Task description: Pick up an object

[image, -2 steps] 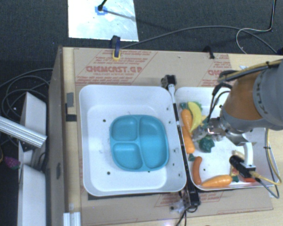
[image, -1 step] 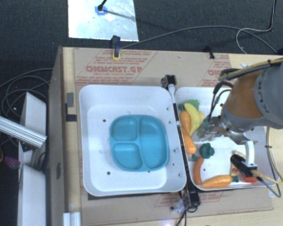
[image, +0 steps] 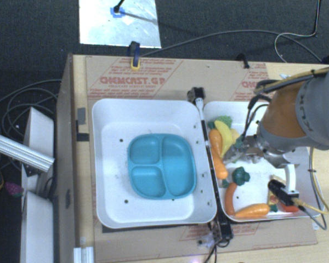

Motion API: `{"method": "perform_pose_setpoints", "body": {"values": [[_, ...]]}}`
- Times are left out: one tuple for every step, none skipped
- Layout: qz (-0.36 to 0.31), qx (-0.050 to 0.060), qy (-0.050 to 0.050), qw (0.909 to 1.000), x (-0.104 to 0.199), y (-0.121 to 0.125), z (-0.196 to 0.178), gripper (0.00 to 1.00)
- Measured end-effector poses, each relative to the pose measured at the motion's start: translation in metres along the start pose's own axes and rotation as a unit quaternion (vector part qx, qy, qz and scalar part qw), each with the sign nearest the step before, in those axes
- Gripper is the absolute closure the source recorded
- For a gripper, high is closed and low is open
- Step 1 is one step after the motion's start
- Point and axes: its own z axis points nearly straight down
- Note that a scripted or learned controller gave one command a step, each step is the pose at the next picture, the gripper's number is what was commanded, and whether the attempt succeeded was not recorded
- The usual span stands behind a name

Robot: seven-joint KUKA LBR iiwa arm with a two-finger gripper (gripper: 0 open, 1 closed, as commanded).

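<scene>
Plastic play food fills the right bin, so the task has several candidates: a yellow banana near the top left corner with a green leafy piece above it, an orange carrot lying along the dividing wall, a dark green broccoli piece just below centre, and 2 more orange pieces, one upright and one lying along the lower wall. Nearest the jaws are the banana and the carrot; the jaws hang low over the gap beside them, and whether they stand wide or narrow I cannot tell, as the wrist blurs into shadow there. Nothing can be seen between them. To do this step well, I judge the arm should settle on 1 item, line up across its narrow width, and descend squarely so neighbours are not nudged; the carrot against the wall leaves little room on one side, so the banana or broccoli looks the easier choice. Beside it on the bench, the left bin holds a blue divided plate.
</scene>
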Motion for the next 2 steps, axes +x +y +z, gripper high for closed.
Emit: {"method": "perform_pose_setpoints", "body": {"values": [[0.002,0.0,-0.002,1.0,-0.0056,-0.0409,0.0102,0.0],[0.0,0.0,0.001,1.0,-0.003,-0.04,0.0002,1.0]]}}
